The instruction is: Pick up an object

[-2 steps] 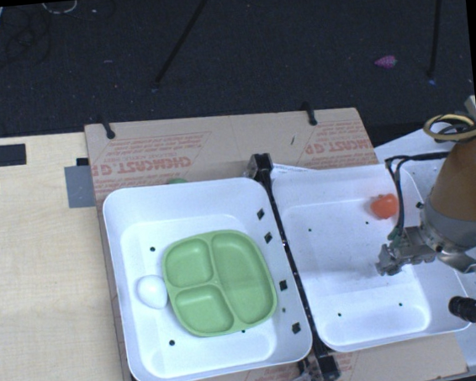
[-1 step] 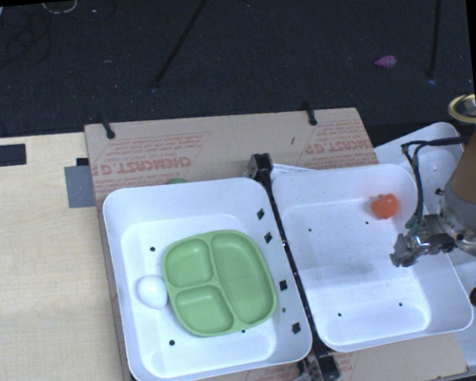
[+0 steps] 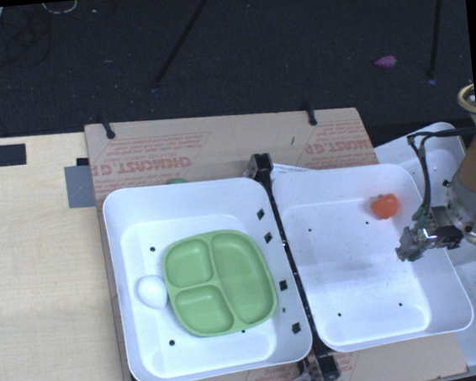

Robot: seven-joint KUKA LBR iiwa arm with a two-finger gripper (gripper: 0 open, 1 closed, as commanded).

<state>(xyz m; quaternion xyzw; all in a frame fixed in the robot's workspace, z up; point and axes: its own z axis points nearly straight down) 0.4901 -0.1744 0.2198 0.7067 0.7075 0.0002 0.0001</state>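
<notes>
In the camera view, the gripper (image 3: 414, 243) hung over the right edge of the right bin (image 3: 367, 332), low above the floor of that bin, with nothing seen between its fingers; whether they were spread or closed could not be told at this size. The nearest thing to pick was a small orange ball (image 3: 384, 205), lying near the far right corner of the same bin, apart from the gripper and a little further back. In the left bin (image 3: 146, 364) lay a green divided plate (image 3: 220, 281) with a white egg-shaped thing (image 3: 152, 291) touching its left rim. To do the step well, the arm would probably need to centre over the ball before descending, since a round thing so near the wall could roll away from a skewed closing
</notes>
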